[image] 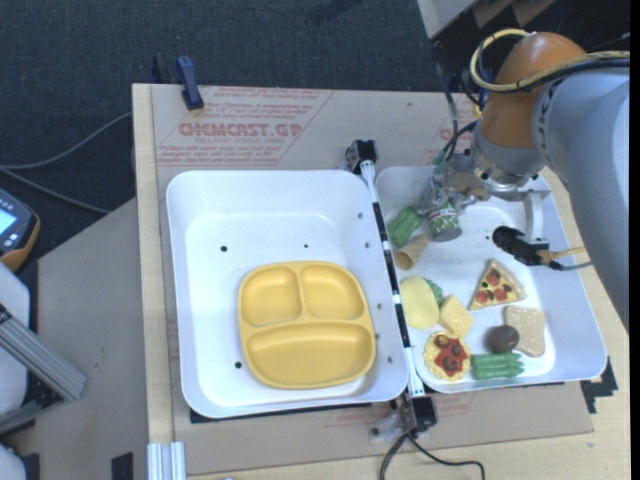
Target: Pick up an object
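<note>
Jaws: state can't be told, hidden in wrist hardware and cable clutter; gripper (pixel 445 213) is seen low over the upper-left part of the right bin (pixel 575 353), no obj visibly between anything.

Largest to smallest:
- Arm (pixel 585 118), grey w/ orange band, is reached in from the right, wrist above the right bin's far end.
- Left bin (pixel 200 208) is occupied by a yellow divided plate (pixel 303 323), lying flat near its front.
- Right bin is filled w/ toy food. Green piece (pixel 405 225) is lying just beside the gripper, near the divider between bins; likely target, judged from proximity.
- Pizza slice (pixel 496 286) is mid-bin, apart from the gripper.
- Round pizza (pixel 447 356), green bean-like piece (pixel 496 366), toast-like piece (pixel 527 330) w/ a dark lump against it are clustered at the near end.
- Yellow pieces (pixel 430 306) are lying near the divider.

Handling (judgement): green piece is prob. light, hard plastic, smooth, so slip is likely. Should be gripped across its narrow width at mid-length, approached from above. Bin wall is close on that side; finger clearance is tight.
</note>
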`<state>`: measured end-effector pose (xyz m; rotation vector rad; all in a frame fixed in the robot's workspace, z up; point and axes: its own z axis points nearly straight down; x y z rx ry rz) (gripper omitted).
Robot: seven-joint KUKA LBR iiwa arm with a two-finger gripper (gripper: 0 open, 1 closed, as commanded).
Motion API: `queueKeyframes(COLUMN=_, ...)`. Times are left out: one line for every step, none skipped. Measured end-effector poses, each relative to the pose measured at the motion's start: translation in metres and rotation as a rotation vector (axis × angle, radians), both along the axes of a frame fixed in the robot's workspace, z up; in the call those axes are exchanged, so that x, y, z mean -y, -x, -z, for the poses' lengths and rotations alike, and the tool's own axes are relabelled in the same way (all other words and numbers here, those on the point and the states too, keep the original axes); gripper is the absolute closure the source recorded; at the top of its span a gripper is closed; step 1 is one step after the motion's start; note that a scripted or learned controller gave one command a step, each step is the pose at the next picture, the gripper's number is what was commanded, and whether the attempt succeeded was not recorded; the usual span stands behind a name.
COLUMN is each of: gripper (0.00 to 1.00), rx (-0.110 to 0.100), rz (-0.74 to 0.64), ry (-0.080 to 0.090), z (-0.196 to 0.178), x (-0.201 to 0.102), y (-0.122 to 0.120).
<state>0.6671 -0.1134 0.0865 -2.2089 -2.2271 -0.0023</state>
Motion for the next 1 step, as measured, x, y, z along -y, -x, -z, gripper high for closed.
queueKeyframes(gripper=1.0, rx=0.007, rz=0.001, ry=0.002, z=-0.104, x=-0.0807, y=0.0307)
